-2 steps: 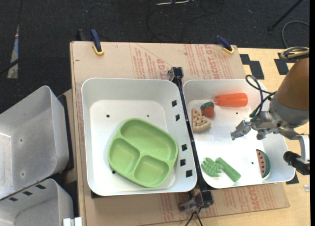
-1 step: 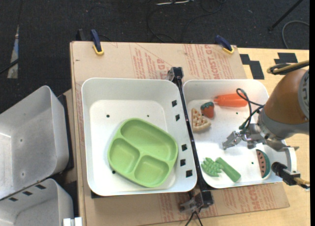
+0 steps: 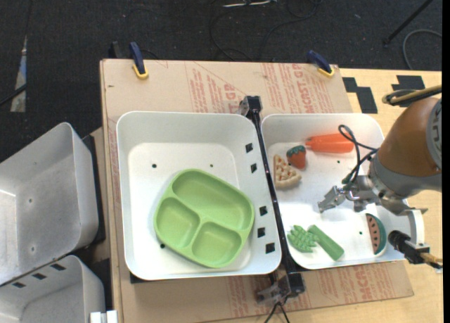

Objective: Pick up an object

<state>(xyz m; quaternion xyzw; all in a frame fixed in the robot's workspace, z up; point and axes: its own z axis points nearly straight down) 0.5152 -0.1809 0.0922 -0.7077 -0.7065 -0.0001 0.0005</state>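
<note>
Under arm (image 3: 415, 149): hand (image 3: 336, 200) partly hidden, grip unclear.

Red printed lettering runs across the cardboard sheet (image 3: 211, 86) under the bins. It is reversed and too faint to read.

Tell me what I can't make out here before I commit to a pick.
- Tool, camera view: too small and blurred against the right bin to judge its opening.
- Watermelon slice: partly covered by the arm's wrist.
- Arm: cut off by the right edge.
- Carrot: a black cable crosses its right end.
</note>
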